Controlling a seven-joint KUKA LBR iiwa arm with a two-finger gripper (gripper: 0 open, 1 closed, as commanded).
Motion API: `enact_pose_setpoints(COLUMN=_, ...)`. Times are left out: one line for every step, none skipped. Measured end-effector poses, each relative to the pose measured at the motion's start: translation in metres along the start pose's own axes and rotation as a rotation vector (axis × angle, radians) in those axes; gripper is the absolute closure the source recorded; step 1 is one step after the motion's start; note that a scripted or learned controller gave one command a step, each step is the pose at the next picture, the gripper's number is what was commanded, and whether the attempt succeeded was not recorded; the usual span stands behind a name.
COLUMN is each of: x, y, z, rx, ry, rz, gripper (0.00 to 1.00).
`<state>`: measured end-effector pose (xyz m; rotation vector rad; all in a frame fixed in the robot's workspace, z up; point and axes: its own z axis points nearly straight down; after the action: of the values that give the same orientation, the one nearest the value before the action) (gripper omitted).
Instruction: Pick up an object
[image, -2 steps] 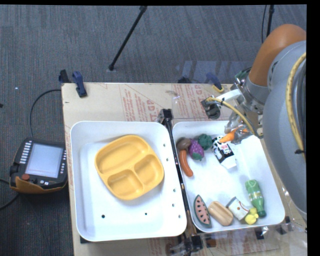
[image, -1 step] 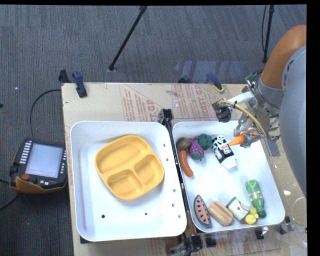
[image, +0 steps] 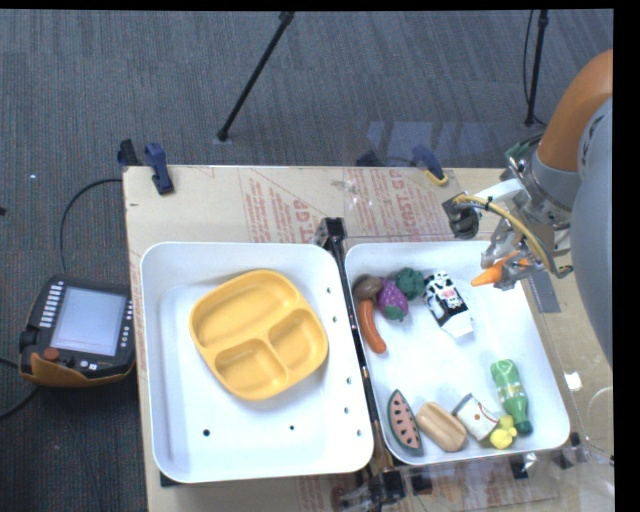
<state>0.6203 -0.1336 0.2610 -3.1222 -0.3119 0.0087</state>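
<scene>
The left bin (image: 160, 300) carries a smooth yellow three-compartment plate (image: 259, 332). The right bin (image: 540, 350) holds toy foods: a sausage (image: 372, 326), purple grapes (image: 392, 299), green broccoli (image: 410, 282) and a cow-print carton (image: 448, 302) toward its far edge, and a watermelon slice (image: 404, 421), a bread roll (image: 441, 427) and a green bottle (image: 509, 392) along its near edge. Above that bin's far right corner, the end effector (image: 505, 268) grips a small orange carrot (image: 487, 277) between its fingers, lifted clear.

Small orange toy carrot (image: 487, 276), tilted, raised above right bin's far right corner, pinched between gripper (image: 510, 262) fingers.
</scene>
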Motion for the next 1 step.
enact_pose_setpoints(x=-0.0217, y=0.0016, z=0.0083, rx=0.002, ry=-0.001, rz=-0.035, gripper=1.00)
